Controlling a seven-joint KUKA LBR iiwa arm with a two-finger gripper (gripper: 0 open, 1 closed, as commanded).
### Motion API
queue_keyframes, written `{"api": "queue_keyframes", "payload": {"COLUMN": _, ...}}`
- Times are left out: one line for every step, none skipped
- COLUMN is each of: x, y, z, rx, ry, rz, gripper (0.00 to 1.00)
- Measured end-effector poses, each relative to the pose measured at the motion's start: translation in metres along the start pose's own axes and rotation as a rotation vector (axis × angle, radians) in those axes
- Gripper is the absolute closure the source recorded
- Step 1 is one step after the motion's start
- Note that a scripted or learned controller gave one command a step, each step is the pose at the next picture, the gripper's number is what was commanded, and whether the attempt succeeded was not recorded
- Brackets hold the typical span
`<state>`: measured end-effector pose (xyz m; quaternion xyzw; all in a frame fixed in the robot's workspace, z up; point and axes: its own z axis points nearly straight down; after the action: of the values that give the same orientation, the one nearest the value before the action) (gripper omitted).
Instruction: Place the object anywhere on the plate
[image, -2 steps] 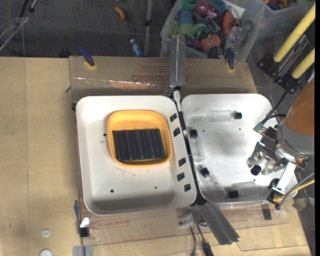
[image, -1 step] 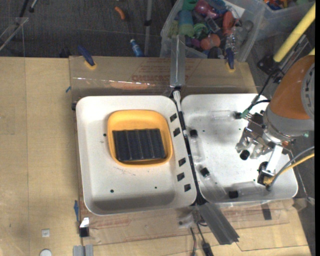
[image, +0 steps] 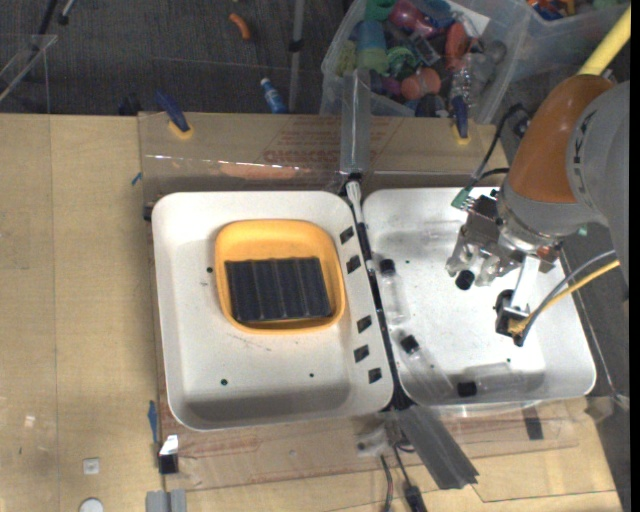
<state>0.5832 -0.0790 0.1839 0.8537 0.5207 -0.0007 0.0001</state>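
Left bin (image: 190, 390): white, shallow; its near wall lies closest to the camera.
Plate (image: 232, 240): orange, rounded square, in the left bin.
Object (image: 278, 290): dark ridged slab, flat on the plate.
Right bin (image: 560, 350): white, beside the left bin.
Arm (image: 560, 150): grey, orange band, over the right bin.
Gripper (image: 485, 268): hangs above the right bin's floor; possibly open, but finger state cannot be told.

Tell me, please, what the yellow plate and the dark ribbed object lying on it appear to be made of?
The yellow plate looks like moulded plastic: uniform colour, rounded rim, soft sheen. The dark ribbed object seems matte plastic or rubber, with parallel ridges and little glare; which one cannot be told.
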Motion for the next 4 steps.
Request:
{"api": "queue_keyframes", "payload": {"x": 0.038, "y": 0.023, "z": 0.000, "rx": -0.001, "ry": 0.000, "rz": -0.126, "gripper": 1.00}}
{"api": "queue_keyframes", "payload": {"x": 0.084, "y": 0.040, "z": -0.001, "rx": -0.001, "ry": 0.000, "rz": -0.193, "gripper": 1.00}}
{"api": "queue_keyframes", "payload": {"x": 0.092, "y": 0.046, "z": -0.036, "rx": -0.002, "ry": 0.000, "rz": -0.234, "gripper": 1.00}}
{"api": "queue_keyframes", "payload": {"x": 0.103, "y": 0.040, "z": 0.000, "rx": 0.004, "ry": 0.000, "rz": -0.318, "gripper": 1.00}}
